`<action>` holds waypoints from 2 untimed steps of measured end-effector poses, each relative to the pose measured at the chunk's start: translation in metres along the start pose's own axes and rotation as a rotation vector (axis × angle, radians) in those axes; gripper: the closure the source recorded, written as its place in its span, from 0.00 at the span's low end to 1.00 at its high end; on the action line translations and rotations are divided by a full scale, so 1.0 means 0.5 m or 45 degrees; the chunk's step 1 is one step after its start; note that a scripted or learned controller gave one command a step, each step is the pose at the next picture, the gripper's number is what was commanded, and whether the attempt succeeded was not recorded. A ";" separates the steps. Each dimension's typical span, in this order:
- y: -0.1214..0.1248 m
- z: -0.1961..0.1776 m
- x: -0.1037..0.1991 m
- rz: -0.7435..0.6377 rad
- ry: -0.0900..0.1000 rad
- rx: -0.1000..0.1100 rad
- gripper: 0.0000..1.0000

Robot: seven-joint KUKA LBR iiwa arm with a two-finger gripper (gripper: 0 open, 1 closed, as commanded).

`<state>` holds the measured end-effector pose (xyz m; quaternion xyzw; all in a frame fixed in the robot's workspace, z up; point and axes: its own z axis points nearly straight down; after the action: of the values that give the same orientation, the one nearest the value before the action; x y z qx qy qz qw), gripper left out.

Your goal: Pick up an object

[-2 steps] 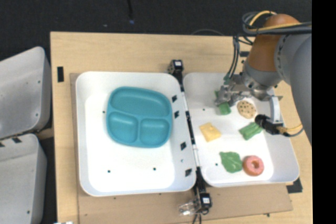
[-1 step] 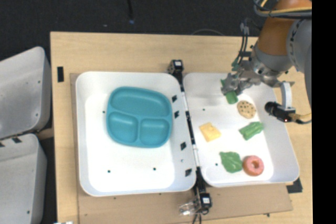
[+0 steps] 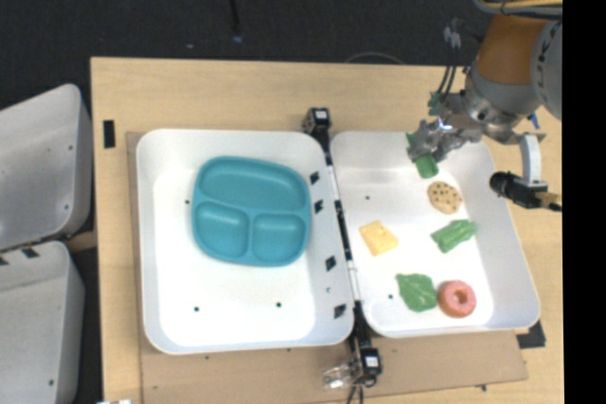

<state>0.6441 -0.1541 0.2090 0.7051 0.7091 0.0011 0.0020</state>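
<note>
My gripper [image 3: 425, 149] hangs over the far part of the right bin [image 3: 502, 298], reaching in from the right. A small dark green piece [image 3: 426, 168] sticks out from between its fingertips, and the gripper is shut on it. Other items lie in the same bin. A round cookie [image 3: 443, 196] sits just below the gripper, with a yellow cheese wedge [image 3: 378, 237] to its lower left. A light green piece [image 3: 453, 235], a green leafy piece [image 3: 415, 290] and a pink donut [image 3: 457, 298] lie nearer the front.
The left bin [image 3: 161, 298] holds a teal divided plate [image 3: 252, 210]. A black clamp [image 3: 317, 120] sits at the far end of the ridge between the bins. A black fitting [image 3: 516, 187] sticks over the right bin's right rim.
</note>
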 end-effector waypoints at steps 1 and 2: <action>-0.035 -0.034 0.099 0.000 0.003 0.002 1.00; -0.081 -0.049 0.211 -0.001 0.004 0.006 1.00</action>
<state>0.6028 -0.0487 0.2331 0.7048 0.7094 0.0005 -0.0006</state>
